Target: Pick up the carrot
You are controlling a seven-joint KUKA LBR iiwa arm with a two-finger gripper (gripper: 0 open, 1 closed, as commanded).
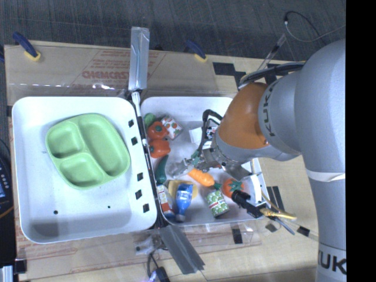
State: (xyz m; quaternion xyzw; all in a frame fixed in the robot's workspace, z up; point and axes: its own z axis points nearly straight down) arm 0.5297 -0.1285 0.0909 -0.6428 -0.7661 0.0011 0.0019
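Two white bins sat on the worktop: the left bin (pixel 23 157) held one green tray (pixel 88 150) (three compartments), the right bin (pixel 188 107) a jumble. One carrot (pixel 201 177) lay mid-bin, just below the tool (pixel 202 157); its state couldn't be told.

One fixed camera looks down aslant on both bins (pixel 23 175) (arm (pixel 317 98) entering from the right).

Two bins sat side by side; the left bin (pixel 23 216) held a tray (pixel 88 150). In the right bin (pixel 176 106), the carrot (pixel 201 177) lay mid-bin, the gripper (pixel 202 156) just above it, a bottle (pixel 183 200) toward the near-left corner, a carton (pixel 217 203) right of it.
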